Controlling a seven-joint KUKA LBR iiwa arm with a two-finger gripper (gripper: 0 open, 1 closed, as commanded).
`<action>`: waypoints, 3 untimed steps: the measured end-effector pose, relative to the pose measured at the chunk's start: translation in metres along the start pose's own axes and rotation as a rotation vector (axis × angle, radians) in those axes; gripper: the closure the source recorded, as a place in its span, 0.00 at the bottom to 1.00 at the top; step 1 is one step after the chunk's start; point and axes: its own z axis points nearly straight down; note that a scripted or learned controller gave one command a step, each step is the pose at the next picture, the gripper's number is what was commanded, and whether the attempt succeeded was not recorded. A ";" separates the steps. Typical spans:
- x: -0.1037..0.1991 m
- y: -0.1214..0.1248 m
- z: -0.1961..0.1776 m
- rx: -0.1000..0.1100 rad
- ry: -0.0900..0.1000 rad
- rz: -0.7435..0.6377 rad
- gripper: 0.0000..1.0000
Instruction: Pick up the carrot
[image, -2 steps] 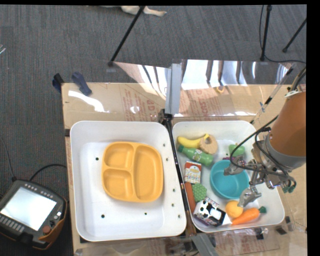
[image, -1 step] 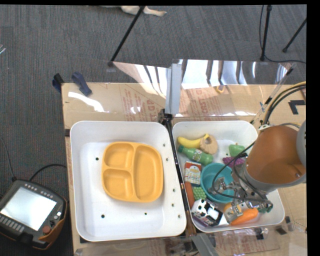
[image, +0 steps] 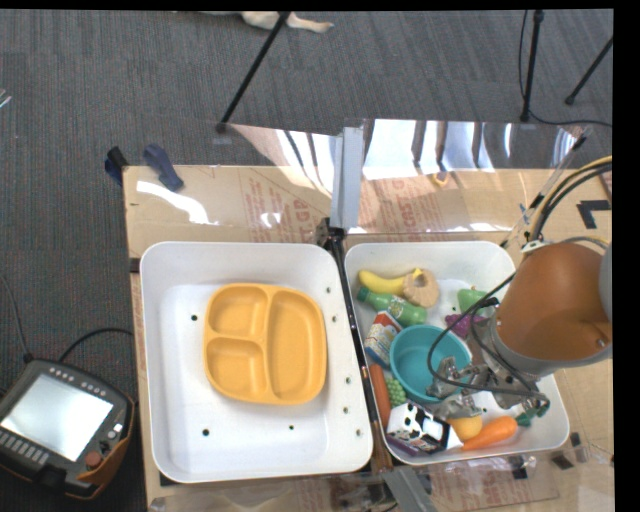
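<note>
Hovering low in the right white bin (image: 455, 255), the grey two-finger gripper (image: 470, 392) sits just above the small orange plastic carrot (image: 492, 432) near the front rim. Carrot not yet lifted. Jaws' state: cannot tell, tangled among toys and shadowed by the wrist.

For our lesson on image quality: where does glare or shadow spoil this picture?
Camera view: sunlight glares off the clear panel behind the bins; the arm shades the right bin around the claw; the carrot and yellow tray stay clear.
</note>
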 end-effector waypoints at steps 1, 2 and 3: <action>-0.044 0.004 -0.082 -0.005 0.006 -0.175 1.00; -0.007 -0.029 -0.131 -0.004 0.010 0.012 1.00; -0.004 -0.016 -0.020 -0.006 0.015 0.245 1.00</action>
